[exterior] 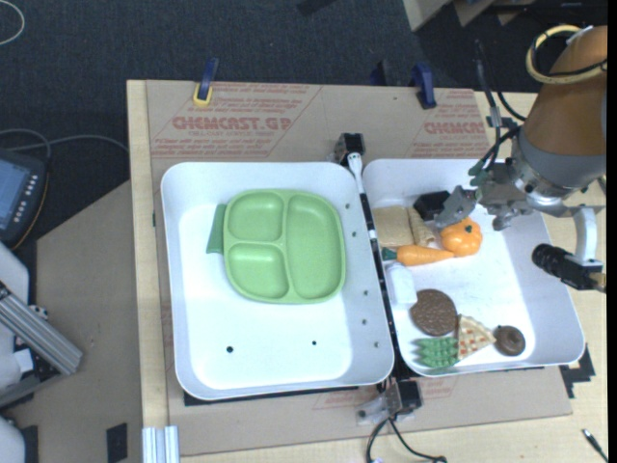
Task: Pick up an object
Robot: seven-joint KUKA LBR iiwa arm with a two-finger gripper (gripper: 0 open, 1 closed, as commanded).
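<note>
Gripper [461, 210], jaw state indiscernible, just above small orange pumpkin [464, 237] in right bin [554, 307]: centre over pumpkin, avoid carrot [422, 255].

I see toys in right bin [549, 307]: orange pumpkin [464, 238] beside carrot [422, 255] lying flat; brown cookie [434, 312] w/ pizza slice [472, 335], green pea pods [436, 353], small choc donut [508, 340] along front edge.

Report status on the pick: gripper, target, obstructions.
Gripper low in right bin, over orange pumpkin toy; finger state unclear. Nothing seen held. Carrot touching pumpkin's left; cookie, pizza slice nearer front.
</note>
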